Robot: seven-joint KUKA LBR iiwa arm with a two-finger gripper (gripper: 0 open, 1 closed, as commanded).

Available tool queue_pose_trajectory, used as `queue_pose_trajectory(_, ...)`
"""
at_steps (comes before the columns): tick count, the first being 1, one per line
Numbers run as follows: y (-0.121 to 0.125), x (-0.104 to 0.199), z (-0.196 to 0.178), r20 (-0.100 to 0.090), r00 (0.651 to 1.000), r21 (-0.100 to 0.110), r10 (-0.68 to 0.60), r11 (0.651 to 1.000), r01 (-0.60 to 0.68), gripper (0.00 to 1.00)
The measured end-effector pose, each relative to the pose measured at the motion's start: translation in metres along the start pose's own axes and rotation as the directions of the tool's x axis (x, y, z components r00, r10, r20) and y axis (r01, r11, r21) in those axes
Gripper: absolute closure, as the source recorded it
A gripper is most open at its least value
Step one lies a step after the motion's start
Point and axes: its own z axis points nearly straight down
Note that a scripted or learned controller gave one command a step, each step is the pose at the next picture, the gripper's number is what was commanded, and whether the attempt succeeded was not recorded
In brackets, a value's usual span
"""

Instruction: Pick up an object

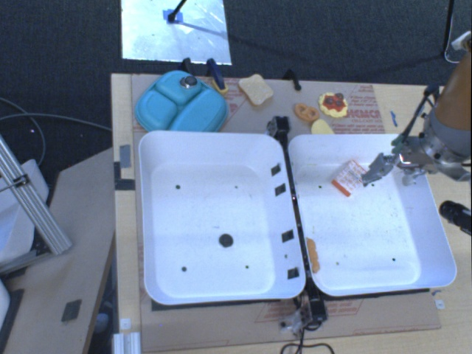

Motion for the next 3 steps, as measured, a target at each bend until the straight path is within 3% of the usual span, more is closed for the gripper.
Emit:
queue_pose_trajectory(1,0.047,0.058,0.145,-0.003,1.000,0.002,-0.008,1.000,0.008,0.00)
queue_pose_trajectory(2,0.098,0.012,0.158,0.001,1.000,-0.005,0.001,1.000,-0.001,0.00)
queue_pose_trajectory(3,0.108,-0.058,0.158,-0.002,1.000,0.005,0.005,1.000,-0.005,0.00)
